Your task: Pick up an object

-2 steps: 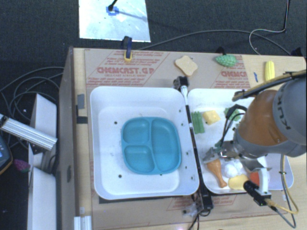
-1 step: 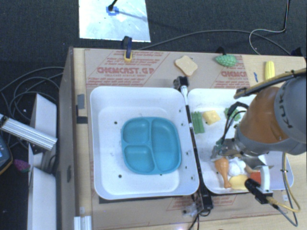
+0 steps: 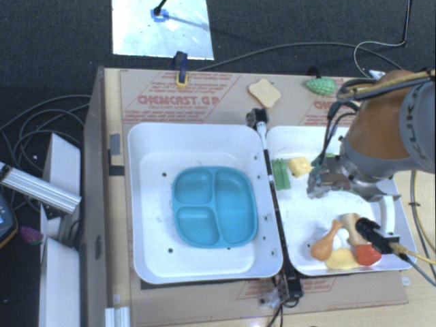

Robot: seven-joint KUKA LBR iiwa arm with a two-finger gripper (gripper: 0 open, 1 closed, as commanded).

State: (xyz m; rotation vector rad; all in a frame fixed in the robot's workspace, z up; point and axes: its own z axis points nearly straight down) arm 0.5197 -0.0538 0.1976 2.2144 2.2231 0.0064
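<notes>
My gripper (image 3: 319, 184) hangs over the middle of the right bin (image 3: 294, 138), a little right of and below a small yellow piece (image 3: 298, 166). A green block (image 3: 281, 173) lies against that bin's left wall. Near the front of the bin lies a cluster of toy food: an orange drumstick-shaped piece (image 3: 325, 242), a pale yellow piece (image 3: 343, 259), a red piece (image 3: 368, 255) and a whitish piece (image 3: 349, 221). Nothing shows between the gripper and these things.
The left bin (image 3: 150, 182) holds a blue divided plate (image 3: 214, 206). On the cardboard behind the bins lie a tan bread-shaped toy (image 3: 264, 92) and a green item (image 3: 320, 85). A yellow and blue clamp (image 3: 180, 70) sits on the board's back edge.
</notes>
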